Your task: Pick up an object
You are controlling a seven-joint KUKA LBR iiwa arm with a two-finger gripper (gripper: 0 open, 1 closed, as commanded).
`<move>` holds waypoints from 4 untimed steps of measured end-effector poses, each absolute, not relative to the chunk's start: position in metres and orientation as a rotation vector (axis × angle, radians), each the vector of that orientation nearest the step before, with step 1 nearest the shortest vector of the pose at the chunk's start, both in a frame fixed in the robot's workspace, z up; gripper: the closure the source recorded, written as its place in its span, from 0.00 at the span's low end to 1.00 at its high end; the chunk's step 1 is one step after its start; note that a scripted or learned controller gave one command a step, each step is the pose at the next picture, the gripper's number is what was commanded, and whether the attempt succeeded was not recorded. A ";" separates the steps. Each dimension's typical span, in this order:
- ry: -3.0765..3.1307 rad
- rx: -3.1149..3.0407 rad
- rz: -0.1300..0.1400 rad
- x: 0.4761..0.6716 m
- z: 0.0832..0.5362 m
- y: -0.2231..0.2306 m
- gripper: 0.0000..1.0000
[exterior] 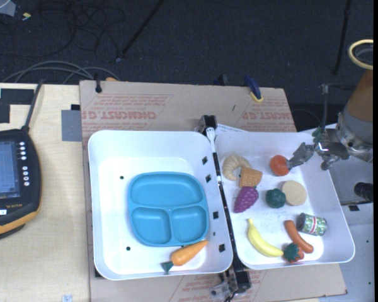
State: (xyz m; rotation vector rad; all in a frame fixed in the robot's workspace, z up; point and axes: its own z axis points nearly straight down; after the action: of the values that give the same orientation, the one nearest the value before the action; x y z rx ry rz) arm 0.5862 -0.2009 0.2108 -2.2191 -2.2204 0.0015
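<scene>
My gripper [312, 161] hangs over the upper right part of the right bin [340, 231], open, with nothing between its fingers. Its left finger [298, 156] points down beside a red tomato [278, 165], close to it. Below the tomato lie a beige round biscuit [295, 192] and a dark green broccoli piece [275, 198]. Further left are a croissant [232, 165], an orange wedge [251, 177] and purple grapes [246, 199]. Along the bin's front lie a banana [262, 240], a red sausage [299, 236] and a small can [312, 224].
The left bin [107, 168] holds a blue divided plate [169, 207] and a carrot [188, 253] at its front edge. A teach pendant [9, 175] rests on the bench at far left. A black clip strip [215, 187] joins the two bins.
</scene>
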 end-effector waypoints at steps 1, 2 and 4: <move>-2.220 -2.218 0.003 0.620 0.081 -0.185 0.00; -2.221 -2.220 0.001 0.621 0.098 -0.187 1.00; -2.224 -2.220 -0.004 0.522 0.316 -0.164 1.00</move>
State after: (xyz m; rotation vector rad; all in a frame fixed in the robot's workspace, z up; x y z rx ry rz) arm 0.5220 -0.1638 0.3155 -2.2198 -2.2244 -0.0040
